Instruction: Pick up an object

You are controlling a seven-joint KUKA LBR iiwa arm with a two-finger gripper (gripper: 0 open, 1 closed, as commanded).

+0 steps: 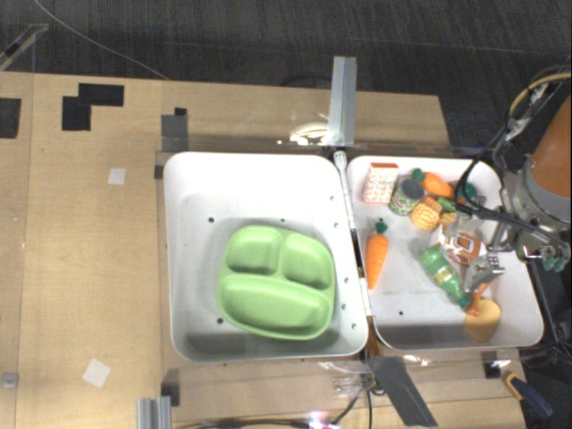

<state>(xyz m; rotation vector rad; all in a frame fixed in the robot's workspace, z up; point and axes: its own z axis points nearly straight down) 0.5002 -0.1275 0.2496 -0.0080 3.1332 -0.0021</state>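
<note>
On the counter (80, 266), two shallow white bins sit side by side: the left bin (192, 186) carries a green divided plate (277, 280) at centre frame, while the right bin (527, 329) holds the clutter worth picking from. The gripper (478, 262) hangs low at the right of the frame, over the right bin's lower right part, among a green bottle-like toy (441, 271) and a yellow-orange piece (483, 318); whether its jaws are spread or pressed together I cannot tell, as the metal parts blur into the items beneath. A toy carrot (376, 256) lies alone by the bin's left wall, near the divider, well apart from the rest; a small can (407, 195), a corn cob (425, 213) and a pink-and-white card (381, 184) crowd the upper part. The carrot looks the likeliest candidate: probably light, hollow plastic, stiff but smooth, so it may slip. Taking it across the thick orange middle, jaws square to its long axis, seems safest; the tapered tip would likely squirt out.
</note>
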